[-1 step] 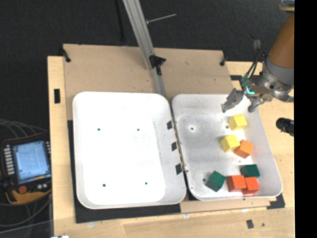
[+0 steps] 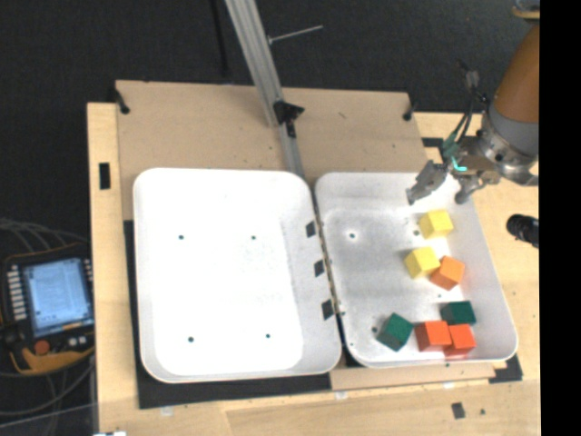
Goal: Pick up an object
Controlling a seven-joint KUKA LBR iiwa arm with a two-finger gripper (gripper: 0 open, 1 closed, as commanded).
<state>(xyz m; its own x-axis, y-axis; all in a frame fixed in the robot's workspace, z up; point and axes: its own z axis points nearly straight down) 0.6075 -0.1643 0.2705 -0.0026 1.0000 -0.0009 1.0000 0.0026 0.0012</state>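
Note:
Several small blocks lie in the right bin (image 2: 363,271). A yellow block (image 2: 437,222) sits nearest the far edge, with a second yellow block (image 2: 420,261) and an orange block (image 2: 448,272) just below it. Toward the near rim are a dark green block (image 2: 395,331), another green block (image 2: 458,312) and two orange blocks (image 2: 434,334) (image 2: 461,338) side by side. My gripper (image 2: 445,187) hangs over the bin's far right corner, just above the upper yellow block. It is open, and nothing is between its fingers.
The left bin (image 2: 227,271) lies beside the right one, joined by small clips along the shared edge. A slanted metal pole (image 2: 259,53) rises behind the bins. A handheld pendant (image 2: 50,302) rests off the bench at the left.

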